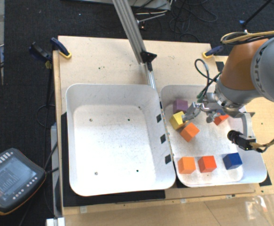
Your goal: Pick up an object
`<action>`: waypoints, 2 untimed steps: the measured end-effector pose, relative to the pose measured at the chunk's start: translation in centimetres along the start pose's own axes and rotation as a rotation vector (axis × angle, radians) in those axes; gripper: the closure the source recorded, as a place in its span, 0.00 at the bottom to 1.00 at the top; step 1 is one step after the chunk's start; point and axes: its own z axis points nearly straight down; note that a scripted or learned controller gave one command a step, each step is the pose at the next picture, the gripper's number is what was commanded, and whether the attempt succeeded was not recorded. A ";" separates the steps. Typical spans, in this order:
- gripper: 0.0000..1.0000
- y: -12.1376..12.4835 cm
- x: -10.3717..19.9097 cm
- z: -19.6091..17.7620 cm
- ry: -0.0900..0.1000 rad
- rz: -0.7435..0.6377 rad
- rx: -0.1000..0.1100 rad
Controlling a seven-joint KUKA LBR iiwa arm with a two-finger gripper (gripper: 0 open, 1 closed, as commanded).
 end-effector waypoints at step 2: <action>1.00 0.1 0.5 2.7 -0.003 0.000 -0.022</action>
